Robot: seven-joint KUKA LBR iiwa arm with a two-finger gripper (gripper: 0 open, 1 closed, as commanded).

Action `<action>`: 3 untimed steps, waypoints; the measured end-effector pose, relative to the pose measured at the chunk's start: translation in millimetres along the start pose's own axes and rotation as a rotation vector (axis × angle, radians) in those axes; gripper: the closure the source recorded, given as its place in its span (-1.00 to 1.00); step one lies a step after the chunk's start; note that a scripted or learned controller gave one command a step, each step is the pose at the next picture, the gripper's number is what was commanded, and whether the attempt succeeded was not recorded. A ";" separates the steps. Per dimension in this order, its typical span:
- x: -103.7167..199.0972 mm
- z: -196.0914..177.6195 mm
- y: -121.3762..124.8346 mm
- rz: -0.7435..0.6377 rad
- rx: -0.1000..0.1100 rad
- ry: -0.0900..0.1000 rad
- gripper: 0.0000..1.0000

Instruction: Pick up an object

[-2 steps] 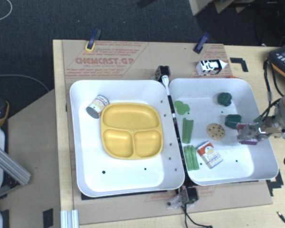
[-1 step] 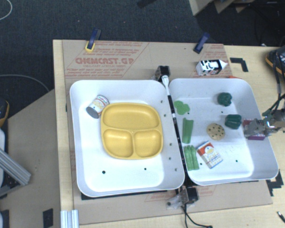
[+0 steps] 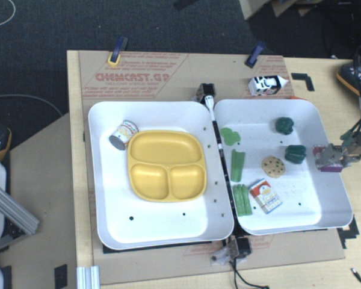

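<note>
Camera view: a brown-paper-covered table [image 3: 168, 77] printed "CHEMCAST" is seen on dark carpet [image 3: 78, 17]; the gripper [image 3: 332, 159] state cannot be told.

open floor mid right bin [image 3: 301, 110]; green pieces [image 3: 237, 166] crowd its left.

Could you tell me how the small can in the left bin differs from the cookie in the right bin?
The can is a cylinder lying on its side; the cookie is a flat disc lying face up. The can is pale with a label and a grey end; the cookie is tan and speckled. The can touches the yellow tray; the cookie lies apart. Both look similar in size.
</note>
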State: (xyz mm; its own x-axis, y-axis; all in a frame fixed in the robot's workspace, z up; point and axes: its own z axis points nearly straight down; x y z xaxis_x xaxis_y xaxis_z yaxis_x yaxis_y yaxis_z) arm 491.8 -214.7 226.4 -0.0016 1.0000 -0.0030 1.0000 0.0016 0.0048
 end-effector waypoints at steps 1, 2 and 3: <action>40.5 -4.3 19.8 -0.004 0.001 0.002 1.00; 94.5 -10.7 34.8 -0.003 0.001 0.002 1.00; 145.0 4.8 50.0 -0.004 0.007 0.005 1.00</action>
State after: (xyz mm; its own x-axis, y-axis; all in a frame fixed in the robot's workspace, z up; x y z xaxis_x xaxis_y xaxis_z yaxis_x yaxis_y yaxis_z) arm 541.6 -69.6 221.4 -0.0060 1.0000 0.0022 1.0000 0.0060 -0.0024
